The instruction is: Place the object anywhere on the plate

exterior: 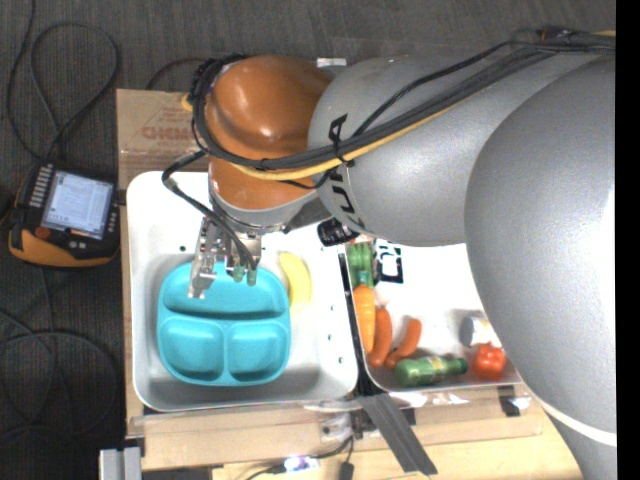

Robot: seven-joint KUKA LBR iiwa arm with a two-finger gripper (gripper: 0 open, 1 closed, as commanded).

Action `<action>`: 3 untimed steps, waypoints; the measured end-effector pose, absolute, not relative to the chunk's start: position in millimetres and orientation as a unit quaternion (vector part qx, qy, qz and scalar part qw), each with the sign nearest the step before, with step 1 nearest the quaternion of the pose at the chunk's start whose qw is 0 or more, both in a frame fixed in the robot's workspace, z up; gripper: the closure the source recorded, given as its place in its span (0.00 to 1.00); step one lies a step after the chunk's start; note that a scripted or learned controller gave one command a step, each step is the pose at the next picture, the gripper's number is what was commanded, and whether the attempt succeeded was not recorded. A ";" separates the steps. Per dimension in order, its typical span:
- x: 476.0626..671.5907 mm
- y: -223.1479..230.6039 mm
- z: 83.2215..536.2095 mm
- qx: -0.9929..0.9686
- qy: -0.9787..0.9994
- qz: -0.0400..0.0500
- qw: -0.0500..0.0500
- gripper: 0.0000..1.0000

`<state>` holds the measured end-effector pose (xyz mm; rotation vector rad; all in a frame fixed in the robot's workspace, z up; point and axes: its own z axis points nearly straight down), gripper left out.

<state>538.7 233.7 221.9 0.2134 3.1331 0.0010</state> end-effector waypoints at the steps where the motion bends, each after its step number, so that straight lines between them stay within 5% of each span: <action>1: 517.5 209.8 108.8 0.177 0.984 0.006 0.010 1.00; 2: 482.9 156.1 153.0 0.248 0.969 -0.001 -0.001 1.00; 3: 483.0 215.0 174.5 0.052 0.999 0.000 0.000 1.00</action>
